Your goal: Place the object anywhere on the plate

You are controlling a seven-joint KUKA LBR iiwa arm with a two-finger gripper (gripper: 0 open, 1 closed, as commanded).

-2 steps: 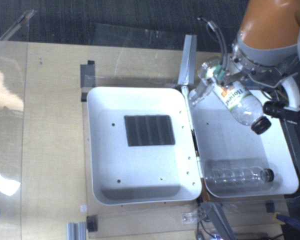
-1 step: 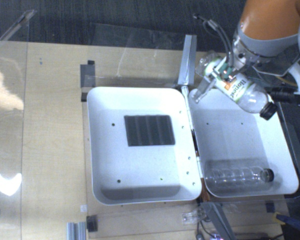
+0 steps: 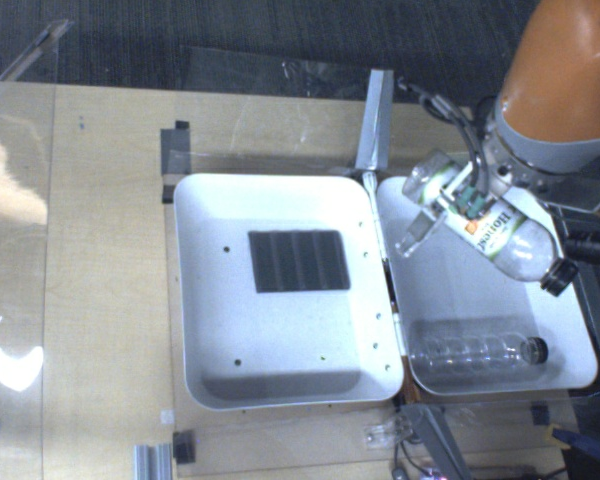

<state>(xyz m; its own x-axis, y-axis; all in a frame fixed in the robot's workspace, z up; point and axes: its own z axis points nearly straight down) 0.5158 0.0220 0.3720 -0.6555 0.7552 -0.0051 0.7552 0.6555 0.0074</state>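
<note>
My gripper (image 3: 458,200) is clamped on a clear plastic bottle (image 3: 500,236), held above the right bin (image 3: 580,368); the dark ribbed plate (image 3: 299,261) lies in the left bin (image 3: 200,268).

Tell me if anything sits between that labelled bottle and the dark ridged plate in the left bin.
Only the bins' raised rims, where the two meet, separate the labelled bottle under the gripper from the dark plate. No loose object lies between. The clear bottle lies nearer the front, off that line.

Light wood desk (image 3: 80,268) with two shallow white bins sitting side by side on it, left bin (image 3: 195,298) mid-frame, right bin (image 3: 580,363) touching it toward the right edge of frame.
</note>
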